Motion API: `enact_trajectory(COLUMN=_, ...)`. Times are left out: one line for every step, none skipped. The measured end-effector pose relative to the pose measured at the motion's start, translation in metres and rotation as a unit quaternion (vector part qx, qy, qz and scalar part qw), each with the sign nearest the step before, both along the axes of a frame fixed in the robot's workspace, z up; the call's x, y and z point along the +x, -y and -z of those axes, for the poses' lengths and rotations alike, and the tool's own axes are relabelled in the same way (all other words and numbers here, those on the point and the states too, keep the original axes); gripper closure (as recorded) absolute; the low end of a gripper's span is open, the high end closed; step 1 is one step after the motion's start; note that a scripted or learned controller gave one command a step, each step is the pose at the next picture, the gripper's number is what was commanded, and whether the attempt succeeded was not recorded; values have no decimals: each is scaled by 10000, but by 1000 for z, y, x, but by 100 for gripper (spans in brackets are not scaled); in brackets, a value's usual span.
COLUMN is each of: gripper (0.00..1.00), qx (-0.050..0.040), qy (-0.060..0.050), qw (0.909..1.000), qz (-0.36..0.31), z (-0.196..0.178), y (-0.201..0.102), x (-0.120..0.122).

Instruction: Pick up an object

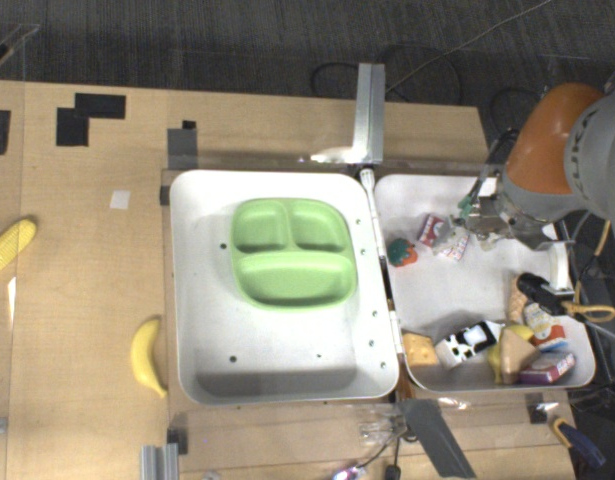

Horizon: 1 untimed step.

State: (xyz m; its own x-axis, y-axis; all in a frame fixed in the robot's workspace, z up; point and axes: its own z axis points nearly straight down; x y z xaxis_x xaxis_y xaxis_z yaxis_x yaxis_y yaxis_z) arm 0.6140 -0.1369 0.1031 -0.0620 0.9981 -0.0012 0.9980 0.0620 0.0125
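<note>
A: Where is the gripper [479, 215]?
B: Low over the right bin [437, 298], near its far wall, just beside a crinkly clear-wrapped packet [439, 234]. I cannot tell how its jaws stand or whether they grip anything.
A: And the rest?
B: A round red-and-green toy [401, 253] lies left of the packet; a black-and-white figure [467, 343] and boxy clutter crowd the near corner. The left bin [192, 298] holds a smooth green divided tray [290, 250].

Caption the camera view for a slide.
Gripper hovers in the cluttered right bin; green divided tray sits in the left bin.
</note>
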Motion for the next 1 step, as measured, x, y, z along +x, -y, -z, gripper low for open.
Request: enact_trajectory(gripper=0, qx=0, qy=0, qw=10000, qz=0, z=0, y=0, x=0)
